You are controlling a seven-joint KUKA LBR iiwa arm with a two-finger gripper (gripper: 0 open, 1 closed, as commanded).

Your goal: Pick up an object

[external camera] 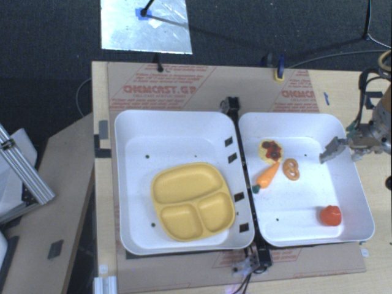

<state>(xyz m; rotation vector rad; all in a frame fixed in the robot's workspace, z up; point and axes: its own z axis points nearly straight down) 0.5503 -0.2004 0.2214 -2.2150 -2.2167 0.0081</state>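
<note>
Plainly, the gripper [331, 150] hovered at the right bin's [362, 216] right wall; whether its fingers were spread, I could not tell. Carrot [267, 176], pretzel [291, 169] and tomato [330, 215] lay apart; descending there risked clipping the wall.

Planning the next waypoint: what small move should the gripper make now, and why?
Probably shift left and lower toward the pretzel: the gripper sits near the right bin's right wall, holding nothing, and that toy lies nearest, apart from the carrot.
</note>
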